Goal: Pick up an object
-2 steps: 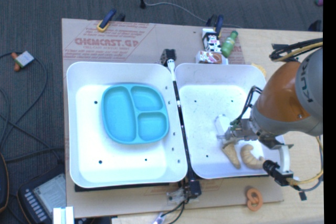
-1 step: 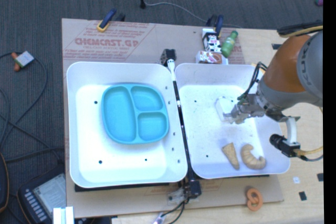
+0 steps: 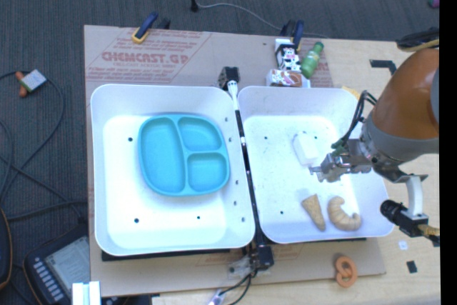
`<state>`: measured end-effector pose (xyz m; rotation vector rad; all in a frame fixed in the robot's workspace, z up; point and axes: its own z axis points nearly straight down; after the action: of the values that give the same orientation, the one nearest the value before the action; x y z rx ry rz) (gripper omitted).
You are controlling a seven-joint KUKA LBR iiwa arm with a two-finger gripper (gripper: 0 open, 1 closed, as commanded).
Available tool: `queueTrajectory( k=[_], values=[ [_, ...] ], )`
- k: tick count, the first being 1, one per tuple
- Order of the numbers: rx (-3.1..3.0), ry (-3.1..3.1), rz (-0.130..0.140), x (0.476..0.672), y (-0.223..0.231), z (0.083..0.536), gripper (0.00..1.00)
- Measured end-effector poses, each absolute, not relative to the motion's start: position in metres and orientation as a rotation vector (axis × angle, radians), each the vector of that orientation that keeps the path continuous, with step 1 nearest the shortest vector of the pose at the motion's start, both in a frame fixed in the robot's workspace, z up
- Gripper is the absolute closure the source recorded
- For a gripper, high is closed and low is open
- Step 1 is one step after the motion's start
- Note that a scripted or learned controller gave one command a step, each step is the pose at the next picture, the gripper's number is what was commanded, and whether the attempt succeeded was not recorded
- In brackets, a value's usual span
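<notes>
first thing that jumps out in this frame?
The bright blue divided plate in the left bin draws the eye first. Next is the arm's orange band at the right, with the hand low over the right bin beside a small white object. Near that bin's front edge lie a cone-shaped pastry and a croissant.

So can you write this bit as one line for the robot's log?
gripper over right bin | beside white block | cone and croissant lying loose | blue tray in left bin
</notes>
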<state>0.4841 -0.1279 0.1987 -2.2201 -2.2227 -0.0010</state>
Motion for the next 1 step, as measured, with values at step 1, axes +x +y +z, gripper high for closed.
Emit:
queueTrajectory(
  k=[1],
  values=[
    [-2.218,-2.223,0.0,0.4866,-0.0491,0.1982,1.0]
  ],
)
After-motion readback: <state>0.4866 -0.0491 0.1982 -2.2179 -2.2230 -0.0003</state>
